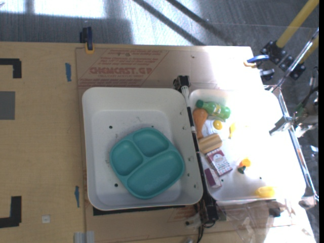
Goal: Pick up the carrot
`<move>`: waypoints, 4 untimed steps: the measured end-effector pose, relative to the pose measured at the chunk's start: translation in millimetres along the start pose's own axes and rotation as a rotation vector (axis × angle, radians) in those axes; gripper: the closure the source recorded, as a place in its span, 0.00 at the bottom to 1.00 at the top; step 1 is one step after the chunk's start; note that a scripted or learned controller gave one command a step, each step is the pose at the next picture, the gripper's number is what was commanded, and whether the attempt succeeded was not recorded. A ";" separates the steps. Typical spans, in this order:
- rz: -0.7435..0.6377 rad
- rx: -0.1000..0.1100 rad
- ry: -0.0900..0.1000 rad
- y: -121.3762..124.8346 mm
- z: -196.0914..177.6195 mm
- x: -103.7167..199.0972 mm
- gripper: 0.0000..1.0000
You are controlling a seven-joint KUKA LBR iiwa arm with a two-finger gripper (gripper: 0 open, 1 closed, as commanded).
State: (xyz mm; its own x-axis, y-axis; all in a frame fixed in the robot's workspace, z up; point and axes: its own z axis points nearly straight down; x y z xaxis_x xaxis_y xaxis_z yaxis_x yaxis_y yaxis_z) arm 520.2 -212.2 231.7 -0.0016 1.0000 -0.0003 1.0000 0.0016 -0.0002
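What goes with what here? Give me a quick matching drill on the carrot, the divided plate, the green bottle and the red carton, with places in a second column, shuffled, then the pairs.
Things:
1. carrot
2. divided plate
3. green bottle
4. red carton

Places:
A. left bin, alone in its middle
B. right bin, far end, lying across the top of the pile
C. right bin, hard against the wall shared with the left bin
D. right bin, nearer the camera than the wooden block

Pairs: 1-C, 2-A, 3-B, 4-D
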 end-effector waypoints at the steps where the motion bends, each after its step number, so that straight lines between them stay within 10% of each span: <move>1: 0.153 -0.008 -0.003 -33.2 135.8 48.3 0.00; 2: 0.219 -0.011 -0.005 30.7 53.6 -7.7 0.00; 3: -0.035 0.002 0.002 -29.5 137.9 42.2 0.00; 4: -0.035 -0.015 -0.008 9.2 142.6 89.9 0.00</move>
State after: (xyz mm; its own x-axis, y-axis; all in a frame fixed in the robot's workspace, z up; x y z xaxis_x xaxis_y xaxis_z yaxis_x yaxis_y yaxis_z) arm 529.2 -122.3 89.0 -0.0364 0.9993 -0.0082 0.9992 0.0365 0.0145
